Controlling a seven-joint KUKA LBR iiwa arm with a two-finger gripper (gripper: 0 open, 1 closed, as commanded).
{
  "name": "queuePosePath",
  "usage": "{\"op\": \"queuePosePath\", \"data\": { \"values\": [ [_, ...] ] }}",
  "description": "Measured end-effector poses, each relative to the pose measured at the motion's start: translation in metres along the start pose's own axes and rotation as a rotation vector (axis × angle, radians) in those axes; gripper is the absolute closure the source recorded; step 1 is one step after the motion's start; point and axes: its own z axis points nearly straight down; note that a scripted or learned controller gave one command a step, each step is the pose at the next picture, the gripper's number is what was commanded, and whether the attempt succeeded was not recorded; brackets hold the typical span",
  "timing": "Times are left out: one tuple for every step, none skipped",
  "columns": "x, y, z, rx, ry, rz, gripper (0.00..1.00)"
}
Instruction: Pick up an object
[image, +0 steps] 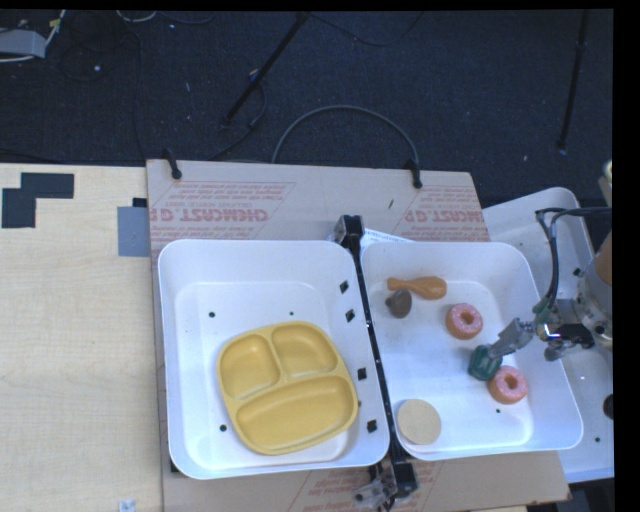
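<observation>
The gripper (492, 358), its opening impossible to tell, is reaching toward the doughnut (508, 385) at lower right, needing a clean closing descent.

- I can see just a sliver of the arm (600, 262) at the right edge; the rest is cut off.
- I can't tell how the gripper (492, 357) fingers are set, since they blur into the small green object (484, 363).
- I can't identify that green object, nor the small grey-brown lump (399, 304) near the orange-brown piece (420, 288).
- The clamp (385, 488) at the bottom edge is cropped.
</observation>
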Motion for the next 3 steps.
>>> {"op": "queuePosePath", "data": {
  "values": [
    [0.008, 0.003, 0.061, 0.001, 0.001, 0.000, 0.00],
    [0.009, 0.005, 0.125, 0.000, 0.000, 0.000, 0.00],
    [0.007, 0.006, 0.112, -0.003, -0.001, 0.005, 1.00]
  ]
}}
